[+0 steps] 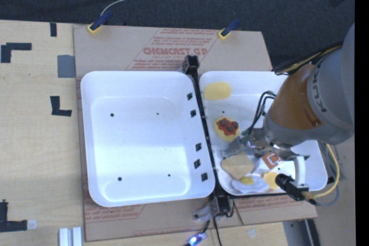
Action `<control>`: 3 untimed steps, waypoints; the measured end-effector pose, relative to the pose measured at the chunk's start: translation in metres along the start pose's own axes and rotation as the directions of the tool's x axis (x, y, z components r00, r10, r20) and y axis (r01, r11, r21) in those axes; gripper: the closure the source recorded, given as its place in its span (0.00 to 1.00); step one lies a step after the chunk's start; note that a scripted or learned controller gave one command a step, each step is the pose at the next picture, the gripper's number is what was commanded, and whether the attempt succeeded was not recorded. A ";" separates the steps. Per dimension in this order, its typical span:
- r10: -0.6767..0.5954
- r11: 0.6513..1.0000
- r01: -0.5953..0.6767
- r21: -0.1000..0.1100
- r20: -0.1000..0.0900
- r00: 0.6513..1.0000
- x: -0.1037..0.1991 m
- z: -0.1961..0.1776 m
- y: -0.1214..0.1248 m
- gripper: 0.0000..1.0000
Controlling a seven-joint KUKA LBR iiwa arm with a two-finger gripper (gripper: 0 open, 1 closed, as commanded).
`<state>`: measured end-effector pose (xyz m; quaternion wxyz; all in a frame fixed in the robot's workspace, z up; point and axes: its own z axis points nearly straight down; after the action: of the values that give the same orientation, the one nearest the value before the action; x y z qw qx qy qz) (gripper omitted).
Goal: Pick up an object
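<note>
The grey arm with its orange band runs out past the right edge and covers much of the right-hand shallow white bin. The pincer is a dark blur under the wrist, its tips too indistinct to read. A pale tan rounded lump lies partly beneath it. Small white, orange and yellow pieces near the bin's front wall are too blurred to name.
</note>
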<state>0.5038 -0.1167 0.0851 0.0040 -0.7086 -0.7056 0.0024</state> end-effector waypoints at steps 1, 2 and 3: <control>-0.008 1.000 0.008 -0.011 0.003 1.000 0.022 0.000 0.051 0.00; -0.006 1.000 0.006 -0.008 0.003 1.000 0.021 -0.010 0.049 1.00; -0.011 1.000 0.011 -0.024 0.004 1.000 0.050 -0.107 0.136 1.00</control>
<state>0.6408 -0.0674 0.1912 -0.0058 -0.7046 -0.7095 -0.0049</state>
